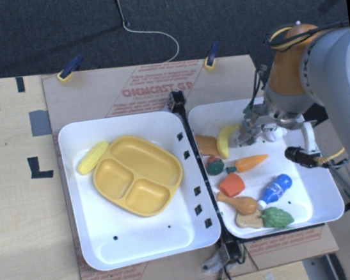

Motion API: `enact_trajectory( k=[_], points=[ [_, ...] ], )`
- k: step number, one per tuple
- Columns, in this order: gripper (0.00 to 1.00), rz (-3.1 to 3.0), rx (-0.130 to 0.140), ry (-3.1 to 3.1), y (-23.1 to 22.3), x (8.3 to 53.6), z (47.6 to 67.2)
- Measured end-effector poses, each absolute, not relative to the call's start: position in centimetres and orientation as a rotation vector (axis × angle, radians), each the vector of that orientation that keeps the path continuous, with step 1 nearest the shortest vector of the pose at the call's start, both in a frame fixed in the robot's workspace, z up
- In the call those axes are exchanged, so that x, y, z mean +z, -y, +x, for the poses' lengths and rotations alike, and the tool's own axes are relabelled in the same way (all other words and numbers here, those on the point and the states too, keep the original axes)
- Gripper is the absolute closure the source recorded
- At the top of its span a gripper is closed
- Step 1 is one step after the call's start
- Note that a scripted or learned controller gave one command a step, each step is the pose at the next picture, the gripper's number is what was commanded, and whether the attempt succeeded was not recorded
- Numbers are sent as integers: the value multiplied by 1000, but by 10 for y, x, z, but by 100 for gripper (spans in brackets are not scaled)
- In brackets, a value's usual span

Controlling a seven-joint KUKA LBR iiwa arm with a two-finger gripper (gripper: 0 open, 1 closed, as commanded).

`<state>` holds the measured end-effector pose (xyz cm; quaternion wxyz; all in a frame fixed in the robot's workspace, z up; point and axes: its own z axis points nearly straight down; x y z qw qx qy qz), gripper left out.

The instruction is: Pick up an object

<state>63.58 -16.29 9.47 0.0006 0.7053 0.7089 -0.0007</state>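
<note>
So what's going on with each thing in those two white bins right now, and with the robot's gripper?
gripper: low in the right bin, beside the banana.
banana: lying in the right bin's far part.
carrot: lying flat.
blue bottle: on its side.
broccoli: at the bin's near edge.
yellow tray: flat in the left bin, right side up.
corn cob: lying against the tray's far left edge.

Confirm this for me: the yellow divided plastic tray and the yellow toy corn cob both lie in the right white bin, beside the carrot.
Not right. The camera view shows the yellow divided plastic tray and the yellow toy corn cob in the left white bin. The orange toy carrot lies in the right white bin.
</note>
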Motion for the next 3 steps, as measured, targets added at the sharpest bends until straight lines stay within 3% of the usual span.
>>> enact_trajectory(
  k=[2, 3],
  points=[
    [100, 2215, 4, -2220, 175, 214, 644],
    [100, 2220, 0, -2223, 174, 225, 644]
  ],
)
